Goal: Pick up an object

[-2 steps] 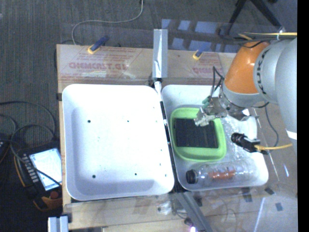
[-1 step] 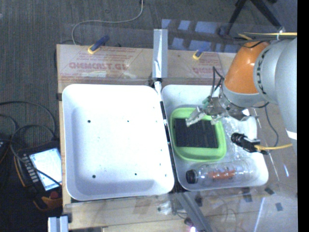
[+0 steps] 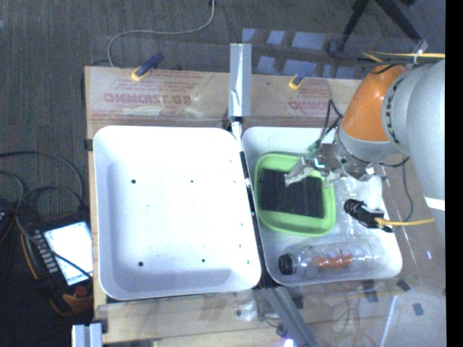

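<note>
Green container [image 3: 295, 226], a shallow rounded-square dish with a dark flat block [image 3: 291, 194] lying in it, sits in the right bin [image 3: 255, 142], whose near end holds a clear plastic bottle [image 3: 329, 259] on its side. The desk [image 3: 155, 96] is pale board over grey carpet, printed in faded red lettering I cannot read for sure. The hand [image 3: 312, 166] hovers at the dish's far right corner; whether it is wide or narrow I cannot tell. The left bin [image 3: 173, 208] is white.

Grey arm [image 3: 427, 121], orange band [image 3: 369, 110]
</note>
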